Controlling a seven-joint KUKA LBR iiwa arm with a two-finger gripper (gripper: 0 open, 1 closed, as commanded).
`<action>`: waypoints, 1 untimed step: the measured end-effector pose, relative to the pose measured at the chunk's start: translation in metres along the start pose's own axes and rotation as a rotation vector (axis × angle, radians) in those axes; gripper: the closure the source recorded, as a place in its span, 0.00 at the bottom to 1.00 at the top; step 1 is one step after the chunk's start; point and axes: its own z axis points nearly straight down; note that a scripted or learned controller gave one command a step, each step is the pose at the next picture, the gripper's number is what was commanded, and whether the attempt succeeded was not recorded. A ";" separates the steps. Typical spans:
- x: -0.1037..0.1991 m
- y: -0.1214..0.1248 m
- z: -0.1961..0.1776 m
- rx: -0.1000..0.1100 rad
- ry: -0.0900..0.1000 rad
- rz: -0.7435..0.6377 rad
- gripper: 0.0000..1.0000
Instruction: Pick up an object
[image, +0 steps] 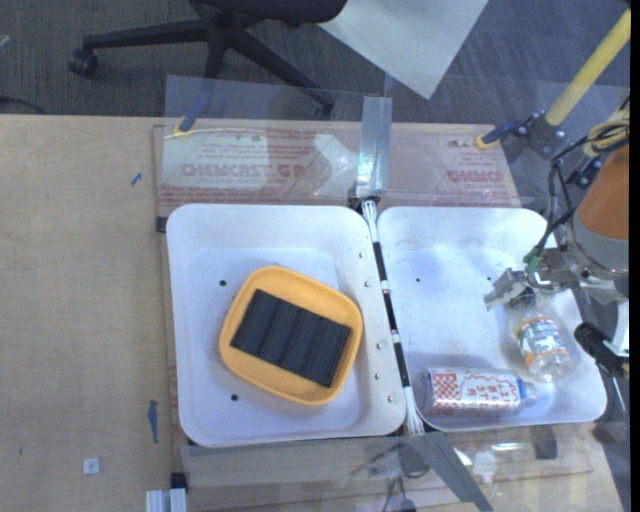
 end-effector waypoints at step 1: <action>0.041 0.002 0.037 0.003 0.002 -0.098 0.00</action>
